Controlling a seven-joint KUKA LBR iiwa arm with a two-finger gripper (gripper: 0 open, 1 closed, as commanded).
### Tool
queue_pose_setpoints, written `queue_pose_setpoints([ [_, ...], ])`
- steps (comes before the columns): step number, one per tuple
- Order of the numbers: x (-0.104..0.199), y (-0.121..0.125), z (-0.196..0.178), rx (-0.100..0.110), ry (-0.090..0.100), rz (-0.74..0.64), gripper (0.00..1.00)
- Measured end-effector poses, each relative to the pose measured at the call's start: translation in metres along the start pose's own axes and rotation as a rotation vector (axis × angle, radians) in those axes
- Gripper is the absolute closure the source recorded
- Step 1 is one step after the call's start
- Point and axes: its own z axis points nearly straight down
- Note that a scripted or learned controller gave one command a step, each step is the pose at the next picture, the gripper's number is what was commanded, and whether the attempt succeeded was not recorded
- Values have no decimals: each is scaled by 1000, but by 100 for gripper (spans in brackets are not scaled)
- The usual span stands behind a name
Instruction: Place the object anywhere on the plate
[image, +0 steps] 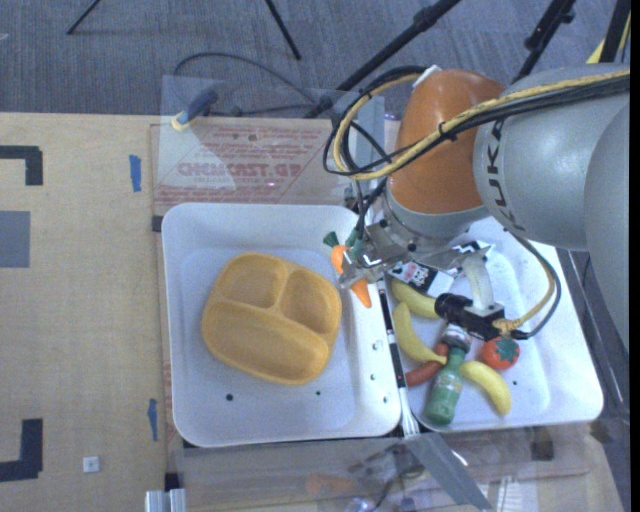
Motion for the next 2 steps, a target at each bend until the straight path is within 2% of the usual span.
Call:
queue_pose_setpoints([
  [1, 0, 0, 0, 0, 0, 0, 0],
  [2, 34, 60, 28, -3, -1, -171, 0],
])
